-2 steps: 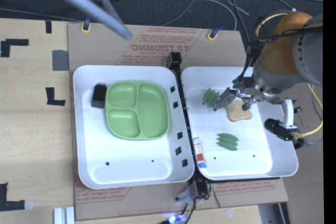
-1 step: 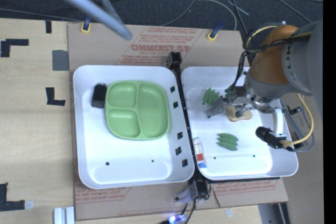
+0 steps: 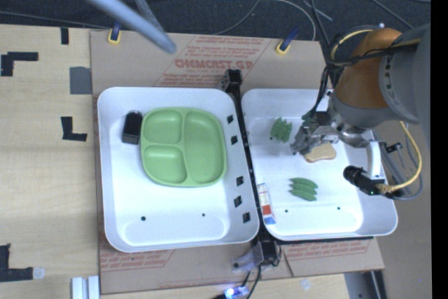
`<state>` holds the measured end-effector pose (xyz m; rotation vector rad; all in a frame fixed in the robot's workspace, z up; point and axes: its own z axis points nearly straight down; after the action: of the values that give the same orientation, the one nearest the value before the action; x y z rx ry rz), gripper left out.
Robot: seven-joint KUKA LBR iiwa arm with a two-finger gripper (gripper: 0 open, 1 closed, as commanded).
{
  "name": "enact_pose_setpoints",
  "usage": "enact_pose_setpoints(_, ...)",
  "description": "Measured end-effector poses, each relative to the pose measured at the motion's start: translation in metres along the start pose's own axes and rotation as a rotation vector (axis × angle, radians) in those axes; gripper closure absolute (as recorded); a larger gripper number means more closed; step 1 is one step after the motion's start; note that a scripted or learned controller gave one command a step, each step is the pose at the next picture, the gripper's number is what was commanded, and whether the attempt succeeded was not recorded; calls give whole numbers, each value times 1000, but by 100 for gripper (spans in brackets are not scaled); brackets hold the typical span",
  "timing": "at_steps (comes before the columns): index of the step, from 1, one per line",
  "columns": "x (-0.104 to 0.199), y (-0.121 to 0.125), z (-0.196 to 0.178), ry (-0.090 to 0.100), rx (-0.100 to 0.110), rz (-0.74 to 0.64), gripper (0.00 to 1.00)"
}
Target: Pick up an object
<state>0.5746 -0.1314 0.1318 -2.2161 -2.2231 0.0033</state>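
My gripper [image 3: 309, 138] is low in the right bin [image 3: 329, 220], at its upper middle. A tan, bread-like piece [image 3: 323, 153] lies right against it on the lower right. A dark green leafy piece [image 3: 281, 129] rests just left of the gripper. A green pea pod [image 3: 304, 188] lies nearer the front of the same bin. Whether anything sits between the fingers is hidden by the wrist.
The left bin [image 3: 168, 227] holds a light green divided plate [image 3: 184, 147] and a small black block [image 3: 131, 127] to its left. A black divider with clips [image 3: 241, 157] separates the bins. Cables trail over the dark backdrop and beside the arm's right side.
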Motion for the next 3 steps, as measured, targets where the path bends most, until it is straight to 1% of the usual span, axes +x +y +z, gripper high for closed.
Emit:
enact_pose_setpoints(1,1,-9,-56,-1,-6,2,100)
enact_pose_setpoints(2,2,-9,-69,0,-4,2,100)
enact_pose_setpoints(3,57,-6,-62,1,-2,-3,100)
